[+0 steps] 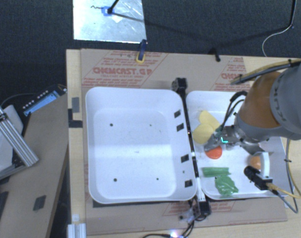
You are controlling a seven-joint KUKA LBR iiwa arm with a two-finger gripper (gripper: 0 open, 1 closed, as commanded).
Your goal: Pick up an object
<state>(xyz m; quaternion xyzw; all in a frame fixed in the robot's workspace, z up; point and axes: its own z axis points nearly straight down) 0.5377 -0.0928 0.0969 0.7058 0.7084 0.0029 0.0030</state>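
Note:
My gripper (218, 141) hangs low in the right bin (224, 99), near its left wall. It sits just above a red-orange round object (214, 153) and right beside two pale yellow pieces (205, 127). Toward the front of that bin lie a dark green strip (215, 171) and a lighter green leafy piece (225, 184). Part of an orange object (256, 161) shows at the bin's right side, half covered by the arm.
The left bin (135, 143) adjoins the right bin along a black divider with clips (185, 133). Cardboard (125, 68) underlies both bins. A metal plate (108, 11) lies far back, and grey rails (9, 138) stand at the left.

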